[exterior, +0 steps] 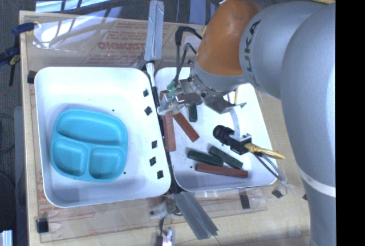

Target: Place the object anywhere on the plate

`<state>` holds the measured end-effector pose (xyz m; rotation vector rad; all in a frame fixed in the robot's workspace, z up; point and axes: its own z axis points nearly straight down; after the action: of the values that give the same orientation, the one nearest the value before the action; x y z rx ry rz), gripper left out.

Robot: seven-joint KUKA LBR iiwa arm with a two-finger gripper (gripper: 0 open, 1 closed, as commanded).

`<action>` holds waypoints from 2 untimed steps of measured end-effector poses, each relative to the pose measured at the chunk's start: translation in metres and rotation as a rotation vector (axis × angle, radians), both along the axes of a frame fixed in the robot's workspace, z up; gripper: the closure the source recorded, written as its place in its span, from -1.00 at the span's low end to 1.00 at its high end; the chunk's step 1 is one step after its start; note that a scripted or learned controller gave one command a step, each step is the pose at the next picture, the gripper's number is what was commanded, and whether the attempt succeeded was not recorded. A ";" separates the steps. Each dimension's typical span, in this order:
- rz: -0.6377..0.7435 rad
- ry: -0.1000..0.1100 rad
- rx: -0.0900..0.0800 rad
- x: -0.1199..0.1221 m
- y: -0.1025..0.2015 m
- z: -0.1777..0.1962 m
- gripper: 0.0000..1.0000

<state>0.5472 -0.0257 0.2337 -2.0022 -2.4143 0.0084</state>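
A blue plate (88,145) sits bare in the left bin (45,82). The pincer (178,99) hangs low over brown and dark sticks (219,162) in the right bin (262,179); its grip cannot be told. Nothing placed yet.

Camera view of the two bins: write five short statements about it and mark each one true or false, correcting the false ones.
1. The blue plate lies in the left bin. True.
2. The plate is a single flat dish with no dividers. False: it has three compartments.
3. A brown stick lies on the plate. False: it lies in the right bin, near that bin's front edge.
4. The gripper is over the right bin, near its left wall. True.
5. The arm reaches in from the left of the view. False: it comes in from the right.
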 end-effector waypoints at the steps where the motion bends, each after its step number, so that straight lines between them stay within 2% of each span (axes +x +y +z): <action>1: 0.003 0.000 0.000 0.016 0.046 0.003 1.00; 2: -0.056 0.004 -0.003 0.008 0.136 -0.037 1.00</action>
<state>0.5556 0.1107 0.1967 -2.0677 -2.3565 0.0151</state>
